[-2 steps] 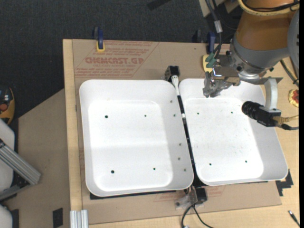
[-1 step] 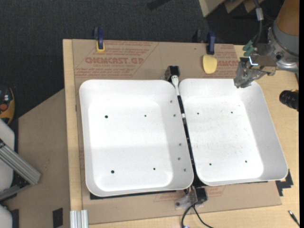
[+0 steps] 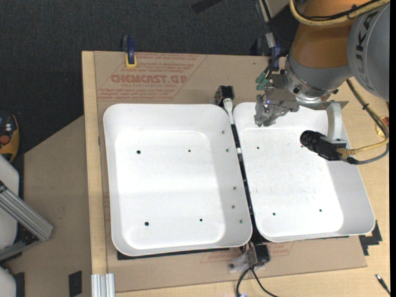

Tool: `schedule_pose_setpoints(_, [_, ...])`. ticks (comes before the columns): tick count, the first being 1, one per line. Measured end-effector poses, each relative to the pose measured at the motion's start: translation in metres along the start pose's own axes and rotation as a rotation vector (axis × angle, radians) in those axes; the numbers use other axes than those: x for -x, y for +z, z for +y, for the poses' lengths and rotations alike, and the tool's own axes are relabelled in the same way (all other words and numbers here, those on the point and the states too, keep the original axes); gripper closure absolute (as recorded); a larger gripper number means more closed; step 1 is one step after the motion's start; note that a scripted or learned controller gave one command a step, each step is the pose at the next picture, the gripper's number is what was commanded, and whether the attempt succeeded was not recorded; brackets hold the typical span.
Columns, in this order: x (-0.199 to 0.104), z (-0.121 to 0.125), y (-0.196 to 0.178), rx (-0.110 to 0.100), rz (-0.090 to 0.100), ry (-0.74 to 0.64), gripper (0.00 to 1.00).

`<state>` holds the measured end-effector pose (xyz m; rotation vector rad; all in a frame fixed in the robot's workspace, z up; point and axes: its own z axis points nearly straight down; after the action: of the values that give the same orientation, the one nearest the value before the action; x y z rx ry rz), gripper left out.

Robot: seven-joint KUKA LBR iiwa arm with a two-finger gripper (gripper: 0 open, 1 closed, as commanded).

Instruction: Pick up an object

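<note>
Two white bins; one gripper over the right one

The grey arm with its orange band was cut off by the top and right edges, and its bulk hid the far right corner of the shallow white right-hand bin just behind the pincer. The two-finger metal pincer was small and blurred, its tips not separable. The thin tan cable to the pincer's right ran out past the right edge.
</note>
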<state>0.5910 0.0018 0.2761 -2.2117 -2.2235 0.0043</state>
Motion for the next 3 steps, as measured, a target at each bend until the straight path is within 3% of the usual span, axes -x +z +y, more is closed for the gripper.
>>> schedule_pose_setpoints(1, [-0.030,-0.004,-0.060,0.010,-0.002,0.003,1.00])
schedule_pose_setpoints(2, [-0.088,0.001,0.021,0.002,-0.001,0.003,1.00])
schedule_pose_setpoints(3, [-0.172,0.023,-0.074,0.014,0.000,0.001,1.00])
